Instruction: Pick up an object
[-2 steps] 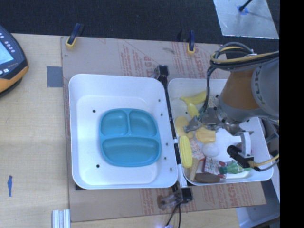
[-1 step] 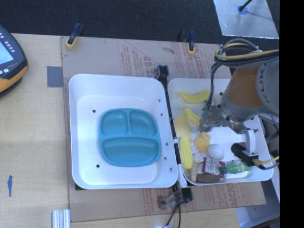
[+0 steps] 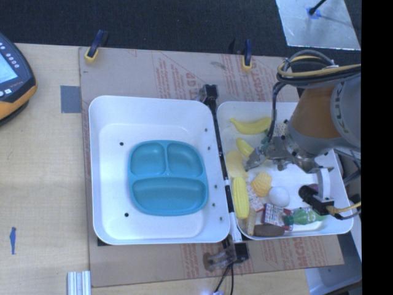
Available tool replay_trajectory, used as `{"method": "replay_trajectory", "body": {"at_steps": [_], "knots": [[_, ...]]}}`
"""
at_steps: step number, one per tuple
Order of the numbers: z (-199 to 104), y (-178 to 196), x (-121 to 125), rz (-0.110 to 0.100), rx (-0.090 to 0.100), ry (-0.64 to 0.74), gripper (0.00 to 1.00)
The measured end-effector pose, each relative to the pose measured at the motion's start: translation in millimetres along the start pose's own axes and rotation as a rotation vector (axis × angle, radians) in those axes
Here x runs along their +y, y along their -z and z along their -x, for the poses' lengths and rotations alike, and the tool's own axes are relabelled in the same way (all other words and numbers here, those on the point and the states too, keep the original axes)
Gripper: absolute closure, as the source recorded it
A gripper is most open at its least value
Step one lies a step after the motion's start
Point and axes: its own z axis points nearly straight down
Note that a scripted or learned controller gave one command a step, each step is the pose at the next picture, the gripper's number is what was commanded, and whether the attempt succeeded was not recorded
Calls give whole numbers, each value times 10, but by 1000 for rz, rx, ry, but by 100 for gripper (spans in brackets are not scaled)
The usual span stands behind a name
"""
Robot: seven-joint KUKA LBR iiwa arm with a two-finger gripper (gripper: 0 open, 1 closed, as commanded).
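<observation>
Pincer (image 3: 256, 158), grip state unreadable, is hovering beside the banana (image 3: 250, 126); it should be centring squarely over one toy.

You've got tight access in the right bin (image 3: 344, 226): banana (image 3: 250, 126), corn cob (image 3: 240, 197), white egg (image 3: 279, 196) and small packets crowd the floor beneath the arm (image 3: 316, 118). The left bin (image 3: 101, 165) holds a blue divided plate (image 3: 167, 177), with open margins around it.

small toy foods crowd the right bin: a banana (image 3: 250, 125) just left of the gripper (image 3: 265, 154), corn cob (image 3: 240, 196), white egg (image 3: 279, 196) and green bottle (image 3: 305, 216) below it.
</observation>
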Motion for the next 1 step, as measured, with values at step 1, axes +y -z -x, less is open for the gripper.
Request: {"method": "replay_trajectory", "body": {"at_steps": [1], "knots": [[-57,-115,-277,-4,3,-5,0]]}}
